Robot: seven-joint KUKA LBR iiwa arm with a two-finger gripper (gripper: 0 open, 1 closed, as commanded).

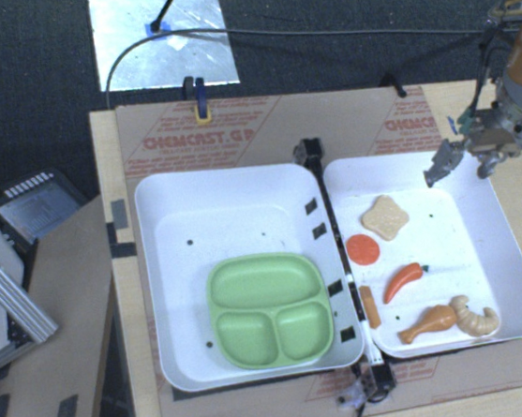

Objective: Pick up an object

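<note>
In the right bin (521, 286) lie a tan bread slice (386, 218), a red tomato slice (363, 250), a red chili pepper (403, 280), a small orange stick (369, 306), a brown drumstick (429, 322) and a beige shrimp (479, 318). My gripper (464, 167) hangs above the bin's far right corner, up and to the right of the bread slice. It is open, and I see nothing between its fingers (438, 169).
A green divided plate (269, 308) sits in the front half of the left bin (159, 262). A black clip (311, 152) stands at the far end of the seam between the bins. Cables cross above the bench at the back.
</note>
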